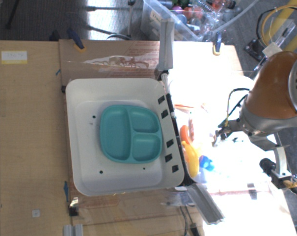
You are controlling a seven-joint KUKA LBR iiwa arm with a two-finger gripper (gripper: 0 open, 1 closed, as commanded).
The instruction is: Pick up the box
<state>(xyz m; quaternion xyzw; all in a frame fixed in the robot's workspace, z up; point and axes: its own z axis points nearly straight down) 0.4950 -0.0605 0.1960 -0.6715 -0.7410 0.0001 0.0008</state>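
While glare washes the right bin [236, 181], hand [218, 137] low inside, grip state unreadable, teal tray [130, 133] in left bin [79, 132].

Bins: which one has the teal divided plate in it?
The left bin, away from the arm. The teal plate lies flat in its middle; the right bin is washed out by glare, with small colourful items.

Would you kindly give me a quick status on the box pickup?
Hand over the washed-out right bin, grip state unclear. Box not identifiable in glare. Teal plate in left bin, untouched.
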